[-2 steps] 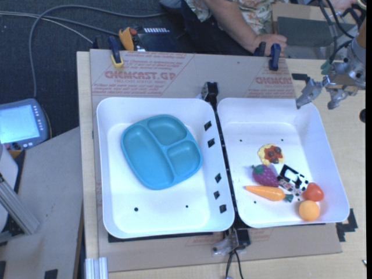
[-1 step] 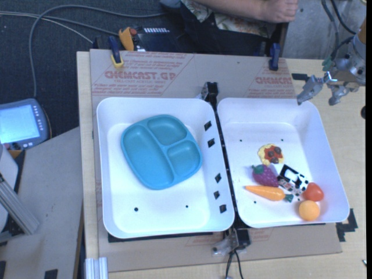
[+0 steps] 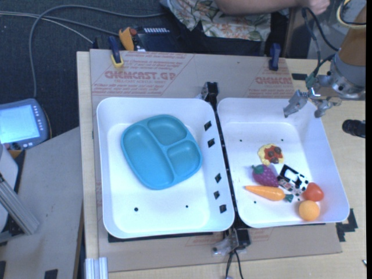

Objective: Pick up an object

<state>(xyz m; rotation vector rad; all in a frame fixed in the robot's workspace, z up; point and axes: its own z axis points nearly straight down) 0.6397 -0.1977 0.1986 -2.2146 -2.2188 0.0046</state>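
Gripper: the two-finger gripper hangs over the far right corner of the right bin, fingers spread wide, nothing between them.
Objects: a carrot, purple grapes, a black-and-white toy, a tomato, an orange and a yellow-and-red piece cluster in the right bin's near right part, well apart from the gripper.
Left bin: the left bin holds a blue divided plate, lying flat.
Surface: both bins sit side by side on a brown board with red lettering, clamped at its far edge.
Room: a person in a patterned shirt stands beyond the bench; cables cross dark flooring at left, beside a small screen.
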